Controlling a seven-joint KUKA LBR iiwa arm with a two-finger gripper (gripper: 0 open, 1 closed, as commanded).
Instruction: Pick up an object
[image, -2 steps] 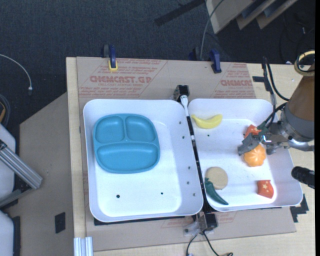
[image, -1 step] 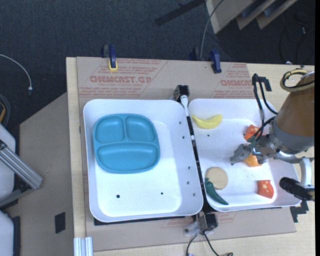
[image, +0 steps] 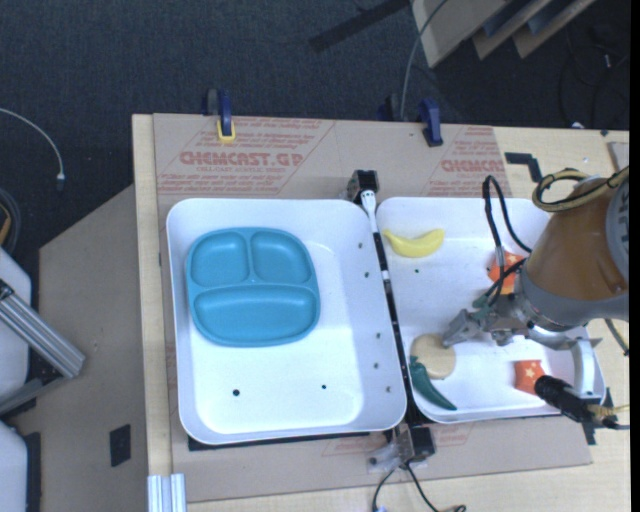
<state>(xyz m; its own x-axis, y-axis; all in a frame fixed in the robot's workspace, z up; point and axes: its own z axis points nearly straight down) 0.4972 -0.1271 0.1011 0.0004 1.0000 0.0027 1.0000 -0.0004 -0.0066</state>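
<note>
The right bin (image: 455, 215) holds a yellow banana (image: 415, 242) near its back left. A beige round piece (image: 433, 356) lies at the front left, with a dark green piece (image: 433, 386) just in front of it. An orange block (image: 527, 375) sits at the front right. A small orange item (image: 506, 267) is partly hidden behind the arm. My gripper (image: 470, 328) hangs low over the bin's middle, just right of the beige piece. I see nothing held in it.
The left bin (image: 340, 330) carries a blue divided plate (image: 254, 286) in its back half. The arm's orange band (image: 580, 250) and black cables cover the right bin's right side. A black divider strip (image: 383, 280) runs between the bins.
</note>
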